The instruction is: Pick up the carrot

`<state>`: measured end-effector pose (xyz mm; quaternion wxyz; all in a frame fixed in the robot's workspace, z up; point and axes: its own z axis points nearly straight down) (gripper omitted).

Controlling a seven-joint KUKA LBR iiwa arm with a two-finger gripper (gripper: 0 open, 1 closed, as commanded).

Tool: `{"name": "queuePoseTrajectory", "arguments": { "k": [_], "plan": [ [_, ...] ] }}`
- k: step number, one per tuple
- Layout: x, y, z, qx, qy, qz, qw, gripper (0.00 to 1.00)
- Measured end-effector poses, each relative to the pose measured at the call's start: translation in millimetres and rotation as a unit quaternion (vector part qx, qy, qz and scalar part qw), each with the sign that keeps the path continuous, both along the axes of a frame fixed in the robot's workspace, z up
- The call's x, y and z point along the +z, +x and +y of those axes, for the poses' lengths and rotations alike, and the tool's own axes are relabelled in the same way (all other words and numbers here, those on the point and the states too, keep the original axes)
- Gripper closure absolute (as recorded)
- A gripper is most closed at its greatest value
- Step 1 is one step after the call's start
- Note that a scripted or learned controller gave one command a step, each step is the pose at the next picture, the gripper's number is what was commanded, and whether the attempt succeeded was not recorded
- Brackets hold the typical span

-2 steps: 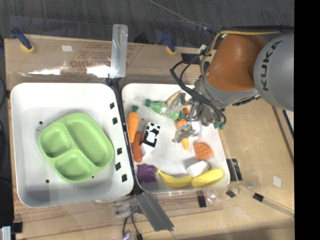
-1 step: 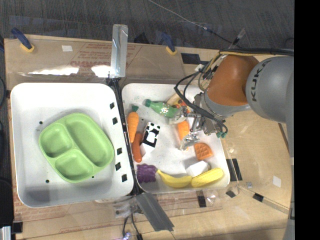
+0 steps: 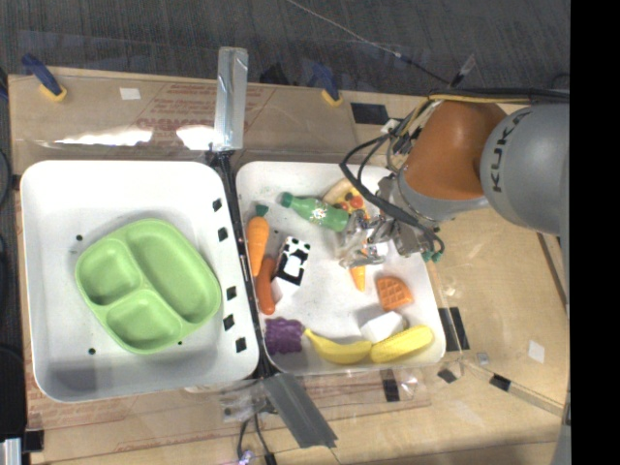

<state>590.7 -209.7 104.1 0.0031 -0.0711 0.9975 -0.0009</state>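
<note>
Far to the claw's left I see the green plate (image 3: 147,284) in the left bin (image 3: 39,260), nearer left the carrot (image 3: 258,245) along the right bin's (image 3: 291,174) left wall, and the claw (image 3: 366,250) itself above a small orange piece (image 3: 358,277), its state I cannot tell.

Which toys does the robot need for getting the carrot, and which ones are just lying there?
For the job:
- carrot, by the right bin's left wall
- hand, over the right bin

Just lying about:
- green bottle
- waffle
- bananas
- grapes
- black and white block
- green plate, in the left bin
</note>
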Motion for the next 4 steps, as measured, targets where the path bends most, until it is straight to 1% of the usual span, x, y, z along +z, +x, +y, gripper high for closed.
{"name": "queuePoseTrajectory", "arguments": {
  "k": [1, 2, 3, 4],
  "plan": [
    [103, 19, 39, 0.161, -0.0013, 0.0, 0.9869, 1.0],
    [158, 35, 12, 0.143, -0.0014, 0.0, 0.9898, 1.0],
    [174, 68, 2, 0.206, -0.001, 0.001, 0.9786, 1.0],
    [188, 8, 1, 0.294, -0.0008, 0.002, 0.9557, 1.0]
  ]
}}
